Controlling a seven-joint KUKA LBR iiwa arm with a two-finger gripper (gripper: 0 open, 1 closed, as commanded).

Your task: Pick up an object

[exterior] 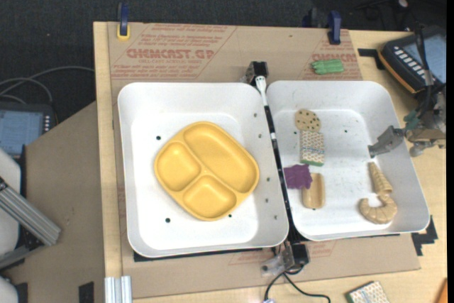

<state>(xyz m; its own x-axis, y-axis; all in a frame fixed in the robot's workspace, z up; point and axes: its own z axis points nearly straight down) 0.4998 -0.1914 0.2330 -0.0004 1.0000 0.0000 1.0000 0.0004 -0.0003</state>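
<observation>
While the bench (177,46) carries both bins, contents stand as follows.

Surface: brown board printed with red lettering, held by blue clamps (124,19) at its far edge; a green object (328,67) lies on the board beyond the right bin.
Room: dark carpet behind the bench; cables and grey equipment at the left; a dark handheld device (408,64) at the right.
Left bin (135,174): holds a yellow divided tray (206,170) with three compartments, set at a slant.
Right bin (355,99): holds a round spotted cookie (307,119), a patterned block (312,148) just beside it, a purple piece (297,176) touching a tan oblong piece (313,191), and a tan hooked pastry (379,196).
Pastry axis: long axis runs far to near, the hooked end curling left at the near end.
Oblong axis: far to near, parallel to the bin's divider.
Gripper (386,141): at the right bin's right rim, above the pastry's far end; fingers' state cannot be told.
</observation>
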